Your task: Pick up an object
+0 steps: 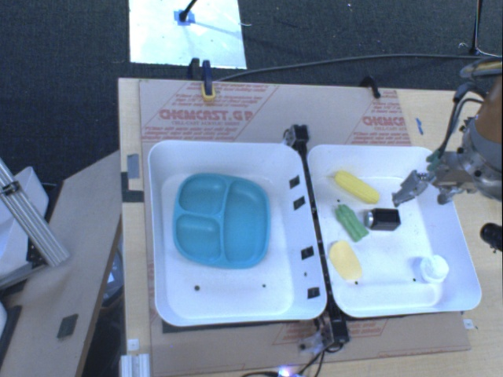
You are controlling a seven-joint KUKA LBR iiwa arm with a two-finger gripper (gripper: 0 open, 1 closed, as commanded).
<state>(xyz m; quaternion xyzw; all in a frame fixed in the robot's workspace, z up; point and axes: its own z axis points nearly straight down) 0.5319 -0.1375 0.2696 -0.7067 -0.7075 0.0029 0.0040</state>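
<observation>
The gripper (pixel 428 185) hangs over the right bin (pixel 456 242), near its far right side, with its two fingers spread wide and nothing between them. This looks like the approach step: no object is taken yet.

The things to choose from all lie in the right bin. A yellow corn cob (pixel 356 186) rests toward the back, a green pickle (pixel 351 221) lies just beside a small black block (pixel 383 219), a yellow lemon-shaped piece (pixel 345 260) sits near the front by the middle divider, and a small white cap (pixel 433 269) lies at the front right. The left bin (pixel 169 289) holds a blue divided plate (pixel 222 220).

The black block is the nearest item to the fingers, a little to the left and toward the front. The next move likely calls for shifting over one chosen object, lining the open fingers across its narrow side, and descending straight. The block touches or nearly touches the pickle, so a finger may nudge the pickle on the way down.
</observation>
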